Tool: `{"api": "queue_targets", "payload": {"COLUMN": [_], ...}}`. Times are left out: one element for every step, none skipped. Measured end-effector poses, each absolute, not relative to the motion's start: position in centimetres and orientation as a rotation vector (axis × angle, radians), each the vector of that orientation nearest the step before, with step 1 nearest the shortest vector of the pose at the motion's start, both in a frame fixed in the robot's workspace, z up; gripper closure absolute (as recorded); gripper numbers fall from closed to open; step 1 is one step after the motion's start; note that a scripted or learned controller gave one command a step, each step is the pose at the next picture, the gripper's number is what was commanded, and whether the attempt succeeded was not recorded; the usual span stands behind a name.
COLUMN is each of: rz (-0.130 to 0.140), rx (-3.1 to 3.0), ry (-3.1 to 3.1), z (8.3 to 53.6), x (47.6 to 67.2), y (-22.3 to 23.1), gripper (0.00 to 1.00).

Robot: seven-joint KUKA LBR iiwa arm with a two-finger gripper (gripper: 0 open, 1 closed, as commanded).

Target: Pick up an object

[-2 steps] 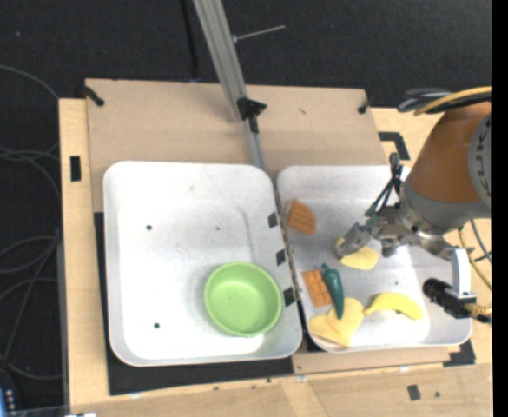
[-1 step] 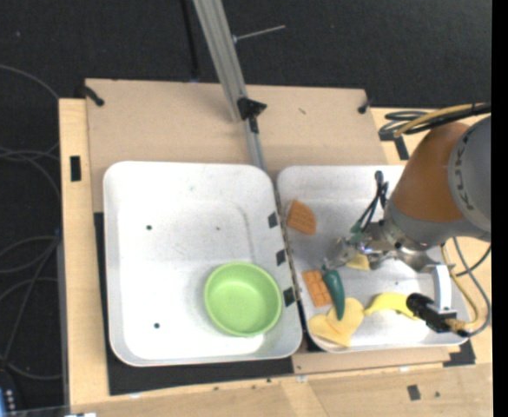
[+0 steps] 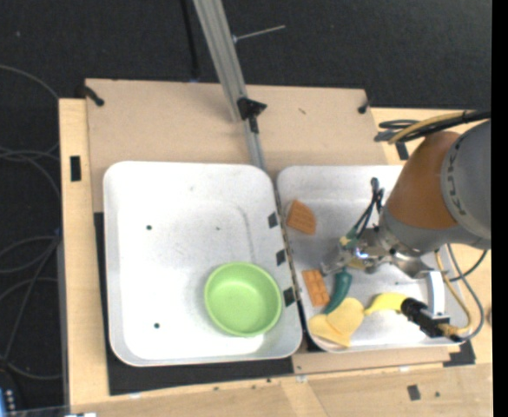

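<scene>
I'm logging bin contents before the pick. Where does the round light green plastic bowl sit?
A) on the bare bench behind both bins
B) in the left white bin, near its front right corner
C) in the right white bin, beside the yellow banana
B: the round light green plastic bowl rests on the floor of the left white bin, close to its front right corner.

You see two white bins (image 3: 132, 233) on a tan bench (image 3: 175, 120), a lime green bowl (image 3: 242, 298), orange pieces (image 3: 302, 218), a pale yellow cloth (image 3: 339, 322), a yellow banana (image 3: 391, 302) and a teal handle (image 3: 340, 282)
</scene>
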State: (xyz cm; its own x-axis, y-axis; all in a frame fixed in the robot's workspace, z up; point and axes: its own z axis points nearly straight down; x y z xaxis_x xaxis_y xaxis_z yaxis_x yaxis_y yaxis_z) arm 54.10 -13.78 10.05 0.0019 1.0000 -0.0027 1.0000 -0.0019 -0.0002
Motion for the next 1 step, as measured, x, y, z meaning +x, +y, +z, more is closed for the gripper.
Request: {"api": "queue_targets", "payload": {"rz": [0.004], "rx": [2.226], "ry": [2.211], "z": [11.24], "x": [54.25], "y": [-13.79], "gripper": [1.00]}}
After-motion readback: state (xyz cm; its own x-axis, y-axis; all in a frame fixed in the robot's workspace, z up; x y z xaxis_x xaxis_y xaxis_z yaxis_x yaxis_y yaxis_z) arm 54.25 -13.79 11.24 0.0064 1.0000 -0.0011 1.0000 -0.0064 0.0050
